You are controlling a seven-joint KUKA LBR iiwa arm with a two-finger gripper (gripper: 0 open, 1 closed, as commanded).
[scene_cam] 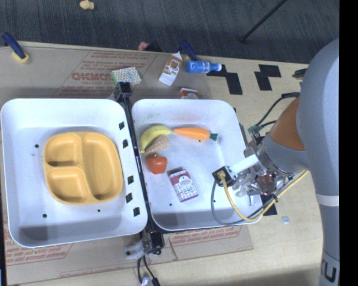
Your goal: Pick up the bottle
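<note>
Reaching in from the right, the grey arm [313, 118] hangs over the right edge of the right bin [224, 109], its orange band just above the wrist. The gripper [255, 186] sits low at that bin's right rim, tangled in with a yellow cable [238, 210] that loops down across the bin's corner; from up here I cannot tell whether its fingers are open or closed, and nothing can be seen between them.

The bottle [201, 67], blue with a white cap, lies on its side on the bench beyond the far rim of the right bin, outside both bins and well apart from the gripper. Just beside it, to the left, lies a small carton [170, 69], and further left a patterned packet [126, 75].

Inside the right bin sit a banana [149, 134], a carrot [194, 133], a red tomato [157, 163] and a small red box [183, 185], all toward the bin's left and middle. The left bin [18, 118] holds a yellow divided tray [82, 167].
</note>
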